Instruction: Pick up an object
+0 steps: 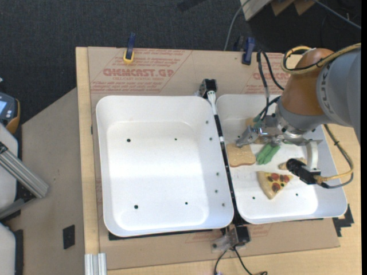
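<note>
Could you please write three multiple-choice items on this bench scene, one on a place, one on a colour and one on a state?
1. Where does the pizza slice lie?
A. In the right bin
B. In the left bin
C. On the cardboard outside the bins

2. What colour is the long object under the gripper?
A. Red
B. Green
C. Blue

3. How does the toast slice lie?
A. Standing on edge
B. Stacked on the pizza slice
C. Flat on the bin floor

Answers: 1 A, it lies on the right bin's floor near the front; 2 B, it is plainly green; 3 C, its broad face is up, apart from the pizza slice.
</note>
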Action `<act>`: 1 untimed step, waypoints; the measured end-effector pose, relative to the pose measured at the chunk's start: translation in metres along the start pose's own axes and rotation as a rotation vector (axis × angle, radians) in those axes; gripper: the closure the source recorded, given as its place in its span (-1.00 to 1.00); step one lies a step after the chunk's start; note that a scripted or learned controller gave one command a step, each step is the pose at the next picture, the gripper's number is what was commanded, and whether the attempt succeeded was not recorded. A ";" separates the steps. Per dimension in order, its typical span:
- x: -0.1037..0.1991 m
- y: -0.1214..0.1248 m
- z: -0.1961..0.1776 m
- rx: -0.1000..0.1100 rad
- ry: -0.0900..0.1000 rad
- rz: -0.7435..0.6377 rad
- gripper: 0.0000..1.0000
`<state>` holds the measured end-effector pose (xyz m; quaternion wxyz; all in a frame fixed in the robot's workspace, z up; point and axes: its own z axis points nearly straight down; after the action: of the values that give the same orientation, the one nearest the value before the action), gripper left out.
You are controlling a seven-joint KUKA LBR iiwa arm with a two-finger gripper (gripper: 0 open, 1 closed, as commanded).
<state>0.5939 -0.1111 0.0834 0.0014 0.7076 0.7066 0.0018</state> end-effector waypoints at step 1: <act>0.000 0.003 -0.020 -0.015 -0.005 -0.001 1.00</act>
<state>0.5971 -0.1109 0.1030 0.0084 0.7074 0.7068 0.0053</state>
